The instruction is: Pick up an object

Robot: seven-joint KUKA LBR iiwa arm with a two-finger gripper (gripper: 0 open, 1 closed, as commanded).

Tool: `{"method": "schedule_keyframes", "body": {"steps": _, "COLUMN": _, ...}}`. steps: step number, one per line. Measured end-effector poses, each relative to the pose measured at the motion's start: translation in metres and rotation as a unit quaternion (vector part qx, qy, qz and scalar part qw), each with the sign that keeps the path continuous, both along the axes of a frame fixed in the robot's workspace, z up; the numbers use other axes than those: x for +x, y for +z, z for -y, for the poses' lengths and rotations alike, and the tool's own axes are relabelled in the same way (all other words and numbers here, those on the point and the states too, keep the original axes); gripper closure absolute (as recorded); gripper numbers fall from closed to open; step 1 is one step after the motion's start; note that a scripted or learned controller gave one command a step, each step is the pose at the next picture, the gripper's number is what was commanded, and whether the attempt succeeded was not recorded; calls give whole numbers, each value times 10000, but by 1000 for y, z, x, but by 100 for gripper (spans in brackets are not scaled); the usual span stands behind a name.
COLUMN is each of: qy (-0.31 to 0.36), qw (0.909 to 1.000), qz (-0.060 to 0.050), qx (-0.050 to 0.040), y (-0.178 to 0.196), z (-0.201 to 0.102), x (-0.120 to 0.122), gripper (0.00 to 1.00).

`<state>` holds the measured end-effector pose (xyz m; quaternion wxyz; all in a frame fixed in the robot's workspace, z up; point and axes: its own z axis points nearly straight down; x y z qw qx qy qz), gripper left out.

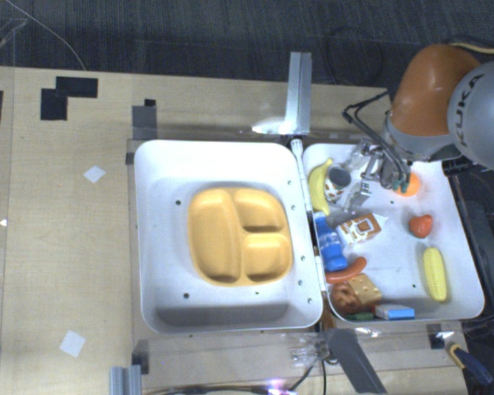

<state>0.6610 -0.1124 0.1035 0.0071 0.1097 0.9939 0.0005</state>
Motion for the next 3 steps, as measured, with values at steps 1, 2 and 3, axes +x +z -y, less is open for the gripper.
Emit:
{"method": "schedule_keyframes", "body": {"steps": 1, "qy": 2077, "qw": 9782, "qz": -24, "qx": -30, "y": 18, "z": 80, "x": -8, "gripper": 0}}
{"method": "schedule_keyframes", "body": {"steps": 2, "qy": 1900, "qw": 9818, "qz": -26, "qx": -20, "y": 38, "z": 93, "x": -25, "gripper": 0}}
{"method": "schedule_keyframes", "body": {"steps": 3, "qy": 1971, "qw": 9804, "qz": -33, "qx": -15, "y": 23, "z": 92, "x": 6, "gripper": 0}}
